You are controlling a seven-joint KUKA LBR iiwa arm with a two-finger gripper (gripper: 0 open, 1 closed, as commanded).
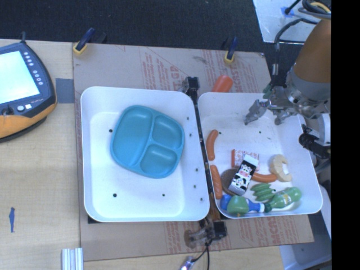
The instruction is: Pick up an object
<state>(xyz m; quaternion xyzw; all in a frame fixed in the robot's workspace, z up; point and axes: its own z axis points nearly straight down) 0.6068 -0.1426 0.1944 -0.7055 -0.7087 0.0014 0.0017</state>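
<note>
- Pale wood-grain bench carries a sheet of brown printed cardboard, pinned at its far edge by two yellow-and-blue clamps; dark carpet lies beyond.
- Two shallow, glossy white plastic bins with rounded corners sit side by side on the cardboard, touching along a black joint.
- Left bin holds a smooth teal plate, rounded and split into three compartments, lying flat toward the far half.
- Right bin has its toys crowded along the near edge: a slim orange sausage beside the dividing wall, a second orange sausage nearer the near-left corner, a small cow-patterned black-and-white carton, a beige ring-shaped piece, and green plastic vegetables at the near rim.
- An orange rounded piece lies on the cardboard just outside the right bin's far-left corner.
- Metallic gripper hangs over the right bin's far-right part, its jaws spread apart and grasping nothing, well apart from the toys.
- A tablet in an orange-edged case rests at the bench's left edge.
</note>
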